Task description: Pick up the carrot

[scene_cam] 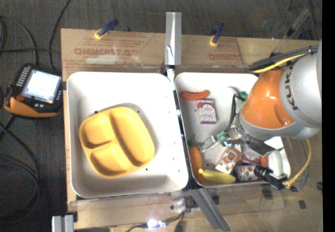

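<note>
The carrot point(195, 158) is a short orange stick lying along the left wall of the right bin point(220, 80), near its front corner. Just in front of it lies a yellow banana point(217, 176). My gripper point(222, 140) hangs low over the middle of the right bin, a little right of and behind the carrot, apart from it. Nothing shows between the gripper and the carrot. The grey arm with its orange band point(265, 109) covers the right side of this bin.
A sausage point(194, 95) and a small pink-labelled card point(207, 111) lie at the back of the right bin. A small patterned carton point(227, 159) and a bottle point(246, 173) sit near the front. The left bin point(78, 89) holds a yellow divided plate point(116, 141).
</note>
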